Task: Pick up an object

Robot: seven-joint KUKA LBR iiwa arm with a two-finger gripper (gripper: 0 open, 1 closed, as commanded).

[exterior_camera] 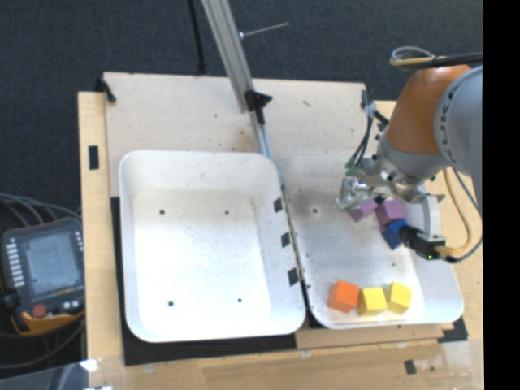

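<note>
— Since you're reading the bench from the front edge backward, what sits closest to us?

— Three cubes in a row along the near wall of the right bin (321,242): an orange block (344,296), then two yellow blocks (374,300) (400,296), touching or nearly so. My guess is they sit there because the bin floor slopes or earlier handling pushed them to the rim; none is being worked on.

— And the left bin (138,177)?

— Its floor is bare white, speckled, so every candidate lies on the right side.

— Where is the arm?

— It reaches in from the right, orange band high, and the gripper (357,195) hangs low over the middle of the right bin. Just beside and beneath it are a purple block (392,212), a pinkish-purple piece (361,210) and a blue block (393,233), bunched together.

— Is anything held?

— I can't tell. The fingers are hidden among the wrist hardware and the blocks, so whether they stand apart or are pressed together isn't readable. The low pose suggests a grasp attempt on the purple cluster, which I judge to be the target.

— Risk?

— Crowding: the neighbours touch, so a finger may land on a block rather than beside it.

— Farther back?

— A slanted metal post (231,51) rises beyond the bins.
</note>
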